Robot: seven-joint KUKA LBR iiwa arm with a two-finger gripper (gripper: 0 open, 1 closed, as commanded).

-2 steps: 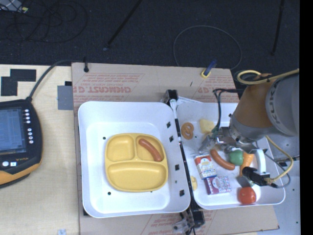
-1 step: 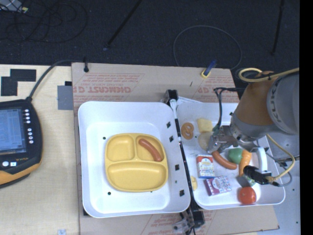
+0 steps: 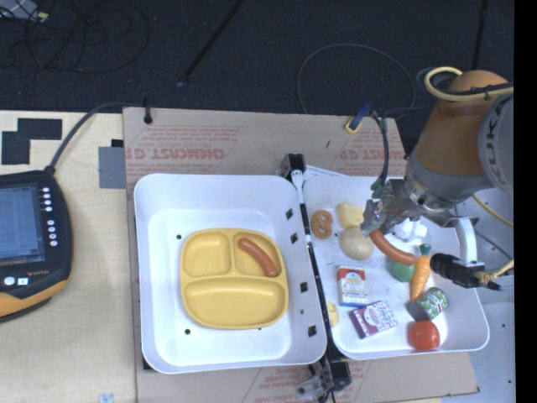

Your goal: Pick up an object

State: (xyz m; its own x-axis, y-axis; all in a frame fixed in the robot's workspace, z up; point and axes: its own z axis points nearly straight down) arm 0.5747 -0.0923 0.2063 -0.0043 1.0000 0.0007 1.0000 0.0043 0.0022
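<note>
2 white bins are seen side by side. In the left bin (image 3: pixel 159 225) a yellow tray (image 3: pixel 233 278) holds 1 sausage (image 3: pixel 258 256) in its upper right compartment. The right bin (image 3: pixel 470 334) holds a second sausage (image 3: pixel 391 248), carrot (image 3: pixel 419 277), tomato (image 3: pixel 424 335), pretzel (image 3: pixel 321 222) and cartons. The gripper (image 3: pixel 375 217) is set at the second sausage's end; a grasp cannot be told.

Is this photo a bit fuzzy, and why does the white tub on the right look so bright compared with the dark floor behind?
In the camera view, the whole picture is soft and grainy; small print on the packets is unreadable. The right bin is nearly washed out, flattening its walls. The floor beyond the bench stays dark, with cables barely visible. The gripper blurs into shadow, so its detail is lost. The yellow tray shows soft glare.
</note>
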